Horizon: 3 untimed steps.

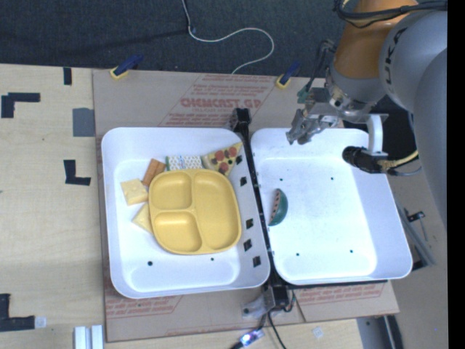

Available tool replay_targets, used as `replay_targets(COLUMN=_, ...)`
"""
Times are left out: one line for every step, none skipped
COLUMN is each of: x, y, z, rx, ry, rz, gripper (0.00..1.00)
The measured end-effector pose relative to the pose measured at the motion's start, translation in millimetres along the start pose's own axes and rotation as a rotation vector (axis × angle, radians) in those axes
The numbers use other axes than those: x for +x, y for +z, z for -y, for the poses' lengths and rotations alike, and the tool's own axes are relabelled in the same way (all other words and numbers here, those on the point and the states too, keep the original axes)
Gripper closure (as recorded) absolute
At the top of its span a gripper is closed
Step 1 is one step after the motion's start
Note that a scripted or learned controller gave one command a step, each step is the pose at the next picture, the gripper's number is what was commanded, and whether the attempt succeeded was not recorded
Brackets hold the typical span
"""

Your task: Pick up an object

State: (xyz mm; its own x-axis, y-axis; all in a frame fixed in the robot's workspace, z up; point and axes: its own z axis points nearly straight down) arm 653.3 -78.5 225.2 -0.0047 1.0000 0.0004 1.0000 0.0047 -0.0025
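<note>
The small teal wedge (278,206) is lying in the right bin (341,267), close against its left wall and about halfway along that wall, with bare white floor lying around it. The gripper (299,135) is hanging over the far left corner of the same bin, well apart from the wedge and carrying nothing that can be seen; whether it is standing wide or narrow cannot be told from this slant. The grey arm (425,57) is reaching in from the right, its orange band (367,35) showing above the wrist. In the left bin (182,281) a yellow divided plate (196,211) is taking up most of the floor, and several small flat pieces are sitting around its far and left edges: tan squares (134,192), an orange-brown strip (153,171) and a patterned wedge (224,158). Both bins are resting side by side, touching, on a cardboard sheet (211,100) with faded red printing, and two blue and yellow clamps (127,65) are sitting at its far corners. The sheet is lying on a pale wooden bench top (43,217) bearing black tape marks. Beyond the bench a dark carpet (87,13) is showing, with a thin white cable (232,38) looping across it.
</note>
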Motion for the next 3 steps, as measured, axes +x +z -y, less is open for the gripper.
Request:
replay_targets(x=47.4, y=7.5, z=-11.8, rx=-0.001, ry=-0.001, rz=0.000, gripper=1.00)
replay_targets(x=103.9, y=-4.8, z=-4.7, rx=-0.002, ry=-0.002, rz=-0.001, gripper=1.00)
replay_targets(x=110.9, y=1.3, z=-15.3, rx=-0.001, ry=0.002, rz=0.001, gripper=1.00)
